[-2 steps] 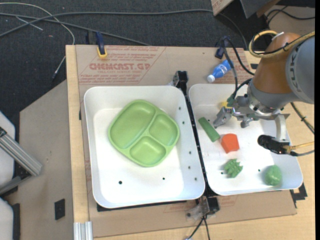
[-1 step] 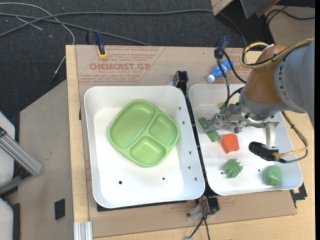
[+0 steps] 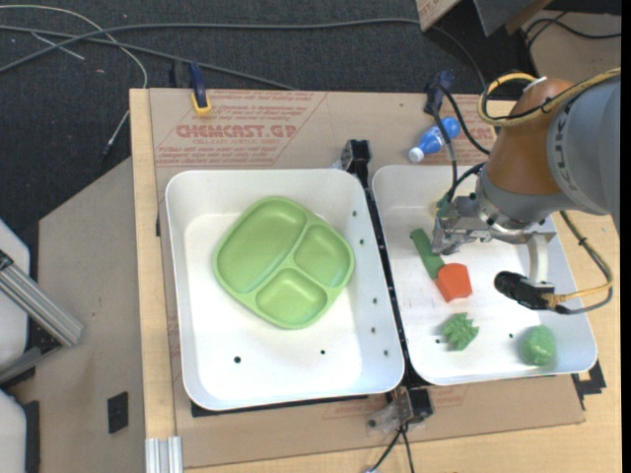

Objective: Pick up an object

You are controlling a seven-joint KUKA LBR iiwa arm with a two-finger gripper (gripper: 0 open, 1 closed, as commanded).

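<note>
Your tool (image 3: pixel 455 236) hangs over the orange block (image 3: pixel 455 282); its grip you cannot tell; nothing is lifted yet.

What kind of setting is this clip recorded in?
Probably a robotics lab bench: two white bins clamped on a cardboard sheet, loose cables on dark carpet, and toy food such as an orange block as grasping targets.
</note>
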